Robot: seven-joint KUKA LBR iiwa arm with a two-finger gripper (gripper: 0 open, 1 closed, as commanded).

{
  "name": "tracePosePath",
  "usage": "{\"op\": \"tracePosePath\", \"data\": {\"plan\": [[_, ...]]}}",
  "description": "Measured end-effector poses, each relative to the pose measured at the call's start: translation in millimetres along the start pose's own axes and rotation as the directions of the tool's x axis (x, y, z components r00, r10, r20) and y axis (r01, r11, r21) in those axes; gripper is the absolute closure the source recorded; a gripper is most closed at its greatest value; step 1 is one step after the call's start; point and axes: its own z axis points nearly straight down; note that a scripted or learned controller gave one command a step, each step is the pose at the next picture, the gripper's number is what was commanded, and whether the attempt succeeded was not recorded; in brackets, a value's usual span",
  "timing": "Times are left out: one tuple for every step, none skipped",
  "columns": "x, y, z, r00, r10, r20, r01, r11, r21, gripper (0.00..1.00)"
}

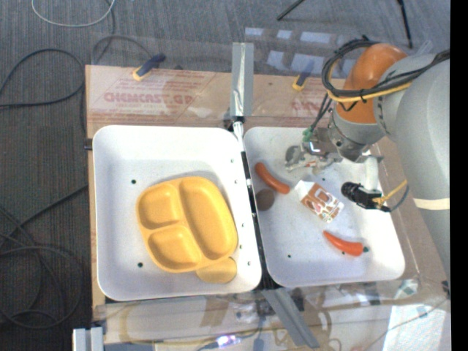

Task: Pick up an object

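Note:
My gripper (303,157) hangs low over the back of the right bin (380,265), with the grey arm and its orange band reaching in from the right. Just left of and below it lies a red-orange sausage (272,179). A white packet with a red pattern (320,201) lies in front of the gripper, near the bin's middle. A dark brown lump (265,199) rests against the bin's left wall. An orange carrot-like piece (344,244) lies toward the front right. Nothing shows in the gripper's grasp.
The left bin (117,159) holds a yellow divided tray (188,222) with a pale yellow rounded thing (218,270) tucked under its front edge. A raised divider (245,196) runs between the two bins. Cables trail on the floor beyond the bench.

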Motion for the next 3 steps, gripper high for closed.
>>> {"op": "tracePosePath", "data": {"plan": [[0.1,-0.7,1.1,1.0,0.0,0.0,0.0,1.0,0.002,0.0],[-54.7,-52.8,14.4,1.0,0.029,0.005,-0.029,1.0,-0.012,0.0],[-55.3,-87.2,14.0,1.0,0.005,0.005,-0.005,1.0,-0.015,0.0]]}}
